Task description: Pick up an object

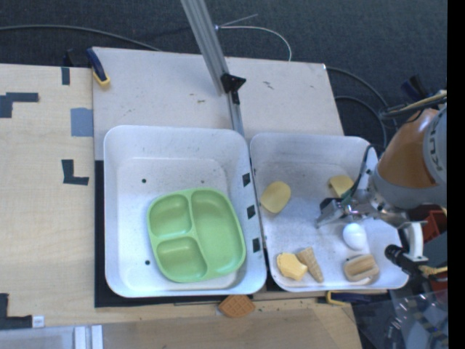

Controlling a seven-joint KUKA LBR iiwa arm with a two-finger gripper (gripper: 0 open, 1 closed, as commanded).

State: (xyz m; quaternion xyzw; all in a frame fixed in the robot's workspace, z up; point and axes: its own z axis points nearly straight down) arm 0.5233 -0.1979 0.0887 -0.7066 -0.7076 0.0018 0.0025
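No legible text, label, brand, number or sign on any surface or object.

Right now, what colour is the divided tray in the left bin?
Light green tray, camera view.

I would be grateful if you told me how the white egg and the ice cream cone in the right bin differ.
The egg is white and rounded; the cone is tan and tapered, lying on its side. The egg sits right by the gripper; the cone lies nearer the bin's front edge, beside a yellow piece. The egg looks smooth, the cone ridged. Both rest on the floor of the right bin, and neither is held.
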